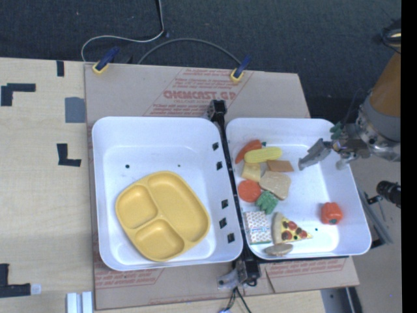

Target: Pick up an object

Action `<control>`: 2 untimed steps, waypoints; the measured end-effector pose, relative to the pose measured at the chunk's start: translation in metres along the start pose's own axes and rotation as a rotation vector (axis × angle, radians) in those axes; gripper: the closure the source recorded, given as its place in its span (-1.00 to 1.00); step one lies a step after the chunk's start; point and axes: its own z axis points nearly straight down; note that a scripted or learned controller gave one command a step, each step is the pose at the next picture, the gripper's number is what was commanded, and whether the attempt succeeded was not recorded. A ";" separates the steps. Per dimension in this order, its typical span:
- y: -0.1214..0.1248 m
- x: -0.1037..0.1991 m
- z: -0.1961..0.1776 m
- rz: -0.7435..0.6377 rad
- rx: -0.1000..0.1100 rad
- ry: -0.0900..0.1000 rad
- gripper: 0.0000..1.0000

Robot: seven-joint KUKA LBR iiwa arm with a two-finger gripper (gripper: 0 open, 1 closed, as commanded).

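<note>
The right bin (345, 194) holds several toy foods. Among them are a yellow corn cob (264, 154), a red-orange pepper (247, 150), a cheese wedge (251, 172), two toast pieces (275, 184), an orange tomato (248, 190), a green broccoli (266, 202), a pizza slice (290, 229), a patterned packet (258, 227) and a lone red pepper (331, 212). My gripper (328, 158) hovers over the bin's upper right part. It is open, with nothing between its fingers. Its left finger (313, 155) points toward the food pile, well apart from it.
The left bin (107, 142) holds a yellow divided plate (161, 214). A black divider clip (217, 109) sits between the bins at the back. A beige piece (281, 248) lies at the right bin's front rim. Bare white floor lies between the pile and the red pepper.
</note>
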 end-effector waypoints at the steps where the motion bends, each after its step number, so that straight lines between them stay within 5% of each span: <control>1: 0.038 0.046 0.182 -0.002 -0.009 -0.004 -1.00; 2: 0.129 0.059 0.178 -0.004 0.007 -0.012 -1.00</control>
